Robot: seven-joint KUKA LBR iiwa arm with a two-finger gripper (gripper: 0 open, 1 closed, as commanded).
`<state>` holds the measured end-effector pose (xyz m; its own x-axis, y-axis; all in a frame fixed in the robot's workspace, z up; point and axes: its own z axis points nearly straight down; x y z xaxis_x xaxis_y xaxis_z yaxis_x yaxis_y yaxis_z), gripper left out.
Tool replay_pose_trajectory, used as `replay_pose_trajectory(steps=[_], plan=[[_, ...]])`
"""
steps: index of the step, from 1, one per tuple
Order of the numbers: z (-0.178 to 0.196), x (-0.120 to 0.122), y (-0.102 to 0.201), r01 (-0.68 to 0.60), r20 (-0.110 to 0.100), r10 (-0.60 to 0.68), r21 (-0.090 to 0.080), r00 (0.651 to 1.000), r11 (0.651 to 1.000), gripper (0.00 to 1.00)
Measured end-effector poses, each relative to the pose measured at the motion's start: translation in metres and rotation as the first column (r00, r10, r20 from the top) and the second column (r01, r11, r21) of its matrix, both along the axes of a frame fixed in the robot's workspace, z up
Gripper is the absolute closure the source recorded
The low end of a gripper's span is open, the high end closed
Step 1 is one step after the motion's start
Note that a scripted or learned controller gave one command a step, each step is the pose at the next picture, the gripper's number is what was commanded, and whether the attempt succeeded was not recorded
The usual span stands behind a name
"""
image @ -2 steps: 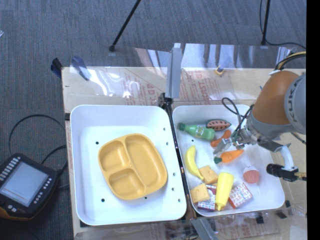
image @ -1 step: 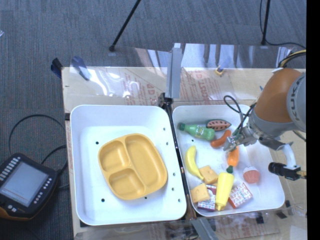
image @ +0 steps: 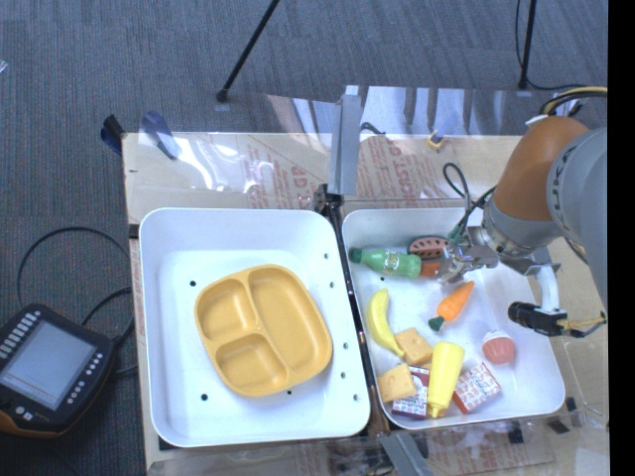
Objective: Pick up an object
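The right bin (image: 541, 390) holds several toy foods. A green bottle (image: 390, 261) lies at its far left beside a brown and red piece (image: 429, 246). An orange carrot (image: 455, 302) lies mid-bin, with a banana (image: 381, 319) to its left. My gripper (image: 460, 264) hangs low over the far part of this bin, just above the carrot's upper end and right of the brown and red piece. The wrist hides the tips, and I see nothing held.
At the near side of the right bin lie two cheese wedges (image: 414, 345), a yellow squeeze bottle (image: 444, 377), a red and white carton (image: 477, 387) and a small red and white round piece (image: 499, 346). The left bin (image: 169, 266) holds a yellow divided plate (image: 263, 328).
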<state>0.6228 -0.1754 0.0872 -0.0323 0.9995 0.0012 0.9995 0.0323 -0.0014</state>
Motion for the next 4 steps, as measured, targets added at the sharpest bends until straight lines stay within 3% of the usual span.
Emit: replay_pose_trajectory(steps=[1, 2, 3, 4], plan=[[0.082, 0.008, -0.011, -0.204, 0.007, 0.204, -0.003, 0.979, 0.979, 1.00], [0.079, 0.007, -0.010, -0.204, 0.002, 0.204, -0.001, 0.979, 0.979, 0.00], [0.031, -0.018, 0.004, 0.025, -0.005, -0.025, 0.001, 1.000, 1.000, 0.00], [-0.001, -0.017, 0.026, 0.307, -0.006, -0.307, -0.001, 0.952, 0.952, 0.00]])
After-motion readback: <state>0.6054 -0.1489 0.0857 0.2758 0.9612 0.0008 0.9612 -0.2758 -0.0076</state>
